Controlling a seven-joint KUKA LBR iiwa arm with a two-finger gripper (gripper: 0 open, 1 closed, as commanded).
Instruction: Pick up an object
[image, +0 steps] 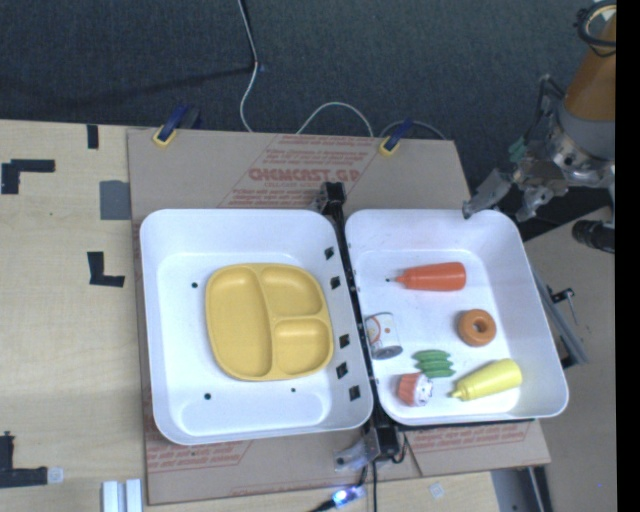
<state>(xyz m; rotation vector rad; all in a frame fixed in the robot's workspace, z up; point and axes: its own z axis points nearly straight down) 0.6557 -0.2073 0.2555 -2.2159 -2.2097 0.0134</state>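
Beyond the far right corner of the right-hand shallow white bin (535, 300), the claw (500, 195) hangs over the desk with nothing between its fingers, and its spread I cannot tell. No object is yet chosen. The bin holds an orange plastic bottle (433, 277), a brown ring doughnut (477, 327), a yellow squeeze bottle (488, 380), a green pea pod (434, 361), a small red-and-white can (413, 389) and a clear little cup (381, 335). The left white bin (170, 300) carries a yellow divided plate (268, 321). This looks like the approach stage; next, the claw should travel inward over one item, likely the nearby orange bottle, and descend.
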